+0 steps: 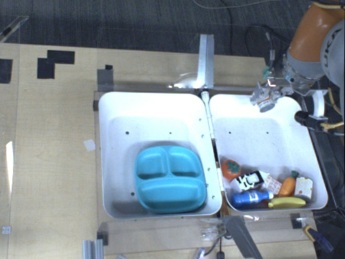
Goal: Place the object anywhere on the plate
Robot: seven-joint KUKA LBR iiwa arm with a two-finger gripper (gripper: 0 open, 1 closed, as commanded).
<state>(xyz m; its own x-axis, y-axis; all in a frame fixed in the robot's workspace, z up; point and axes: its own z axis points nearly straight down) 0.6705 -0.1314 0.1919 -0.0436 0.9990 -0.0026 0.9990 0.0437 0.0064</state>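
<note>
A blue three-compartment plate (171, 178) lies in the left bin (118, 117), toward its front. Nothing rests on it. The right bin (269, 134) holds a heap of toy objects along its front edge: a red tomato (231, 169), a black-and-white piece (249, 181), a blue bottle (249, 198), a yellow banana (289, 202), an orange carrot (287, 186) and a pale box (304, 188). My gripper (265, 100) hangs above the back rim of the right bin, far from the heap. I see nothing between its small tips.
A metal post (206, 61) stands behind the divider between the two bins. Cables (237, 4) trail across the dark floor at the back. The arm's orange band (315, 28) fills the upper right corner.
</note>
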